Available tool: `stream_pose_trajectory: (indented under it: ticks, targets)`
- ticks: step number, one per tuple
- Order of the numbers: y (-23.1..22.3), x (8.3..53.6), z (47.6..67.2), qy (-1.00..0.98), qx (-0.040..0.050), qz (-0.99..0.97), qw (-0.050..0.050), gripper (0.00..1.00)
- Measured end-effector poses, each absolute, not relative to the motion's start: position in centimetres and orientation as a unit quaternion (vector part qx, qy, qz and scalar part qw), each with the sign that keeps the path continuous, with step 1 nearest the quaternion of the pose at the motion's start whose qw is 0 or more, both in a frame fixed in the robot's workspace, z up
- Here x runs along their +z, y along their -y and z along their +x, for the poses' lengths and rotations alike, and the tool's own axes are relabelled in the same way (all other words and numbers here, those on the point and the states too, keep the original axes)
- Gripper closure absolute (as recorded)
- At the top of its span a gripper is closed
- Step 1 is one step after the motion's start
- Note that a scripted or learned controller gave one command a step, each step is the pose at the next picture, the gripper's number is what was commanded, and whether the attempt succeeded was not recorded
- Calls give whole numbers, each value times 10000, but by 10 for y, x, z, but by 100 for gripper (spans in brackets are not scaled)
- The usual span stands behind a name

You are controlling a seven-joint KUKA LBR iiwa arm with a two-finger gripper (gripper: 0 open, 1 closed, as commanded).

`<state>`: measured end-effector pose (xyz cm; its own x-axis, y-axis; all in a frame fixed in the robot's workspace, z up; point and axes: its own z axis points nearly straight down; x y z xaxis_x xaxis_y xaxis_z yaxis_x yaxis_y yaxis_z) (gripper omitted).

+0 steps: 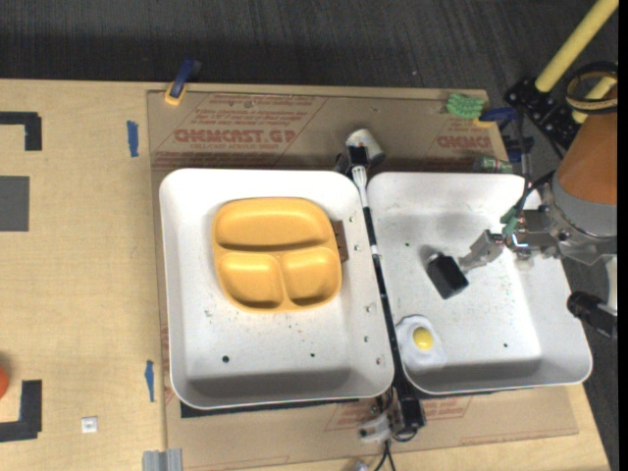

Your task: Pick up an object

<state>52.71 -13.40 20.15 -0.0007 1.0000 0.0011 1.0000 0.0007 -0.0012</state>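
Gripper (488, 250) hung over the right shallow white bin (496, 327), its opening impossible to tell
The small white, yellow-centred round piece (420, 339) lay apart in the near-left corner, where the bin wall risked blocking a grasp

There are two shallow white plastic bins: the left bin (186, 292) and the right bin (520, 346). One yellow three-compartment plastic tray (278, 251) is on the left. One small white round piece with a yellow centre (422, 339) is on the right.
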Motion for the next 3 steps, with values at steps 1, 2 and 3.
stream_pose_trajectory:
  ticks: [1,2,3]
  targets:
    - [108,89,561,6726,2,-7400,7,0]
    - [108,99,562,6717,-3,-7408,2,100]
    - [72,184,512,5111,2,-8595,3,100]
